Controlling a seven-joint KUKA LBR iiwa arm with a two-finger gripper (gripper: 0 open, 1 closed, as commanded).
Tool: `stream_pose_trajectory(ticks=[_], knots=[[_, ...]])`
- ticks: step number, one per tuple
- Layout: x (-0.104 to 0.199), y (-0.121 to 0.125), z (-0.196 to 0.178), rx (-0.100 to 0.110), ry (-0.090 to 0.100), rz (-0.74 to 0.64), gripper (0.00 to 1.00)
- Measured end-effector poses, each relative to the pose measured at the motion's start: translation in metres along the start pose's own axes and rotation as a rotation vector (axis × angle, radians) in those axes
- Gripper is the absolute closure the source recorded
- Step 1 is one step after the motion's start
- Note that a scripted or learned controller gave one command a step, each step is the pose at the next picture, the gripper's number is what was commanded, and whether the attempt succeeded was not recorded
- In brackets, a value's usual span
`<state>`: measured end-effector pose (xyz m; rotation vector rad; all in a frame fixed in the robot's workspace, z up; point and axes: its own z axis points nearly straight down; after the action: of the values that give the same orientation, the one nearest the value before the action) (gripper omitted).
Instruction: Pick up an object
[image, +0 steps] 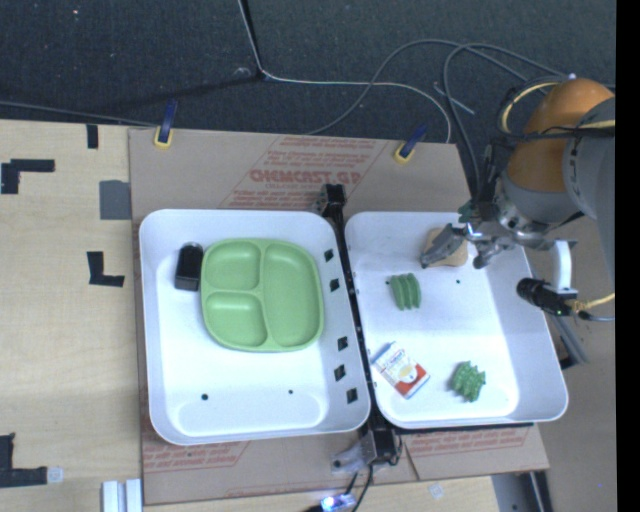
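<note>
arm (560, 160) — grey casing | orange band | black cables | metal pincer (458, 247)

Single fixed cam, mounted high over the bench, angled down. Far enough back to frame both bins: left bin (165, 330) and right bin (520, 350), side by side mid-frame. Arm (560, 150) enters from frame right, cardboard underlay (290, 170) beneath.

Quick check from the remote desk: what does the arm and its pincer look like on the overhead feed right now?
The arm is grey with a rounded orange band above the wrist. Dark cables loop around that orange section. Below it a silvery metal wrist carries the pincer, built of dark grey metal parts. A white fitting with a black cylindrical piece sticks out on the side of the wrist.
</note>
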<state>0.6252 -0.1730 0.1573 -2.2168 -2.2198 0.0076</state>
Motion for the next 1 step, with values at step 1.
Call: stream_pose_trajectory(ticks=[1], knots=[[0.0031,0.0035,0.0635,-0.001,0.000,-0.001,0.00]])
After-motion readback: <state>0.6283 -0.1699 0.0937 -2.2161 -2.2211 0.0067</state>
